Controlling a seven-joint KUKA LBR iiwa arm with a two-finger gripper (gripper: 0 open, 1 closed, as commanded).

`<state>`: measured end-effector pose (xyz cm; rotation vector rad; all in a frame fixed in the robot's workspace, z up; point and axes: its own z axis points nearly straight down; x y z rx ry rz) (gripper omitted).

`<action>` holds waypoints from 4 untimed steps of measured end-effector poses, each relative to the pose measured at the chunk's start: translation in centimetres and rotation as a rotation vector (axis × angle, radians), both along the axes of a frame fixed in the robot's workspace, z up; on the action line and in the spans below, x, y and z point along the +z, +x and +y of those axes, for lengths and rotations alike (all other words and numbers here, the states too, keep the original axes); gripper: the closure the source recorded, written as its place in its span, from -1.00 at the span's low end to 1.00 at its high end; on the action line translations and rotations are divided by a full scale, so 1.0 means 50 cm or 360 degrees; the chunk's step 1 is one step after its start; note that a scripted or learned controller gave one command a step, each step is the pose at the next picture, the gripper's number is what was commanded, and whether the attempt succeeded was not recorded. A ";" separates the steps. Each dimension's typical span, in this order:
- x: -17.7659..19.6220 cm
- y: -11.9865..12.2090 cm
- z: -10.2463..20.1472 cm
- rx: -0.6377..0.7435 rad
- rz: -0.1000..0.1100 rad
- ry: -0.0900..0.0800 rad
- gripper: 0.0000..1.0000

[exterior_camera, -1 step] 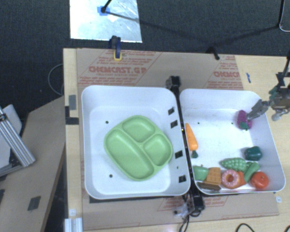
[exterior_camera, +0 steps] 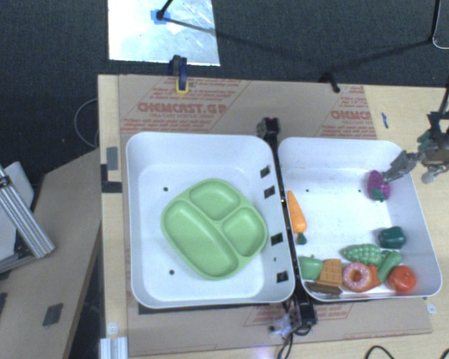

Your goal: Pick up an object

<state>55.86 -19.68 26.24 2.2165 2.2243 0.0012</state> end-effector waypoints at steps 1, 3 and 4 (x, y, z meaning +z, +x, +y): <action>-0.094 0.013 -0.013 -0.0004 0.0004 0.0001 -1.00; -0.284 0.033 0.006 0.0002 0.0003 0.0001 -1.00; -0.359 0.034 0.007 -0.0004 0.0004 0.0002 -1.00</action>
